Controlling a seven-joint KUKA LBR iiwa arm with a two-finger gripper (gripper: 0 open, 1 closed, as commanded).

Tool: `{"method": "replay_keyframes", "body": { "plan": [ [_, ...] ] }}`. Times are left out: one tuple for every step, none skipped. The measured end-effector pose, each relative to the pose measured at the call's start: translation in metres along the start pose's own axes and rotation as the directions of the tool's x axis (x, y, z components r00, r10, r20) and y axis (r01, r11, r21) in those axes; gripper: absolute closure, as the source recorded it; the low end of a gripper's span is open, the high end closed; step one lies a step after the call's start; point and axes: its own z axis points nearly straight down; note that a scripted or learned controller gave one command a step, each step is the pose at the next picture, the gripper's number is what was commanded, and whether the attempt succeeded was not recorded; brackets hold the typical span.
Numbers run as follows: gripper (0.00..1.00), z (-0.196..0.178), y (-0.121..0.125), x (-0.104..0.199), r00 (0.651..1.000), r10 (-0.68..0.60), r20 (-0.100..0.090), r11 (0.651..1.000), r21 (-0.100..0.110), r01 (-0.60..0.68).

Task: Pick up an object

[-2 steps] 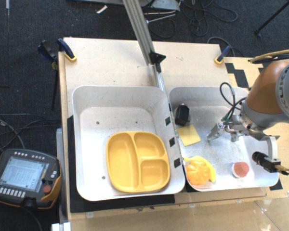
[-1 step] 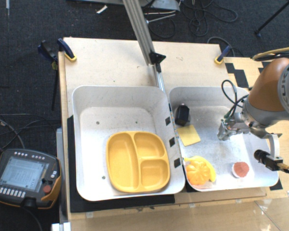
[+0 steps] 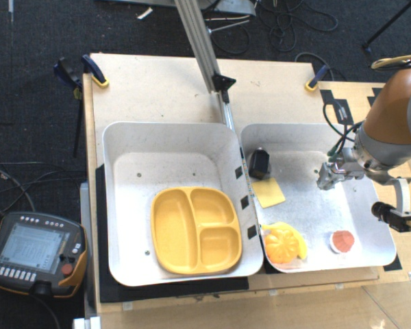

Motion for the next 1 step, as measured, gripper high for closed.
{"method": "replay_keyframes", "body": {
  "plan": [
    [1.00, -0.0432, -0.0004, -0.0024, 1.000, 0.000, 0.001, 1.000, -0.001, 0.000]
  ]
}}
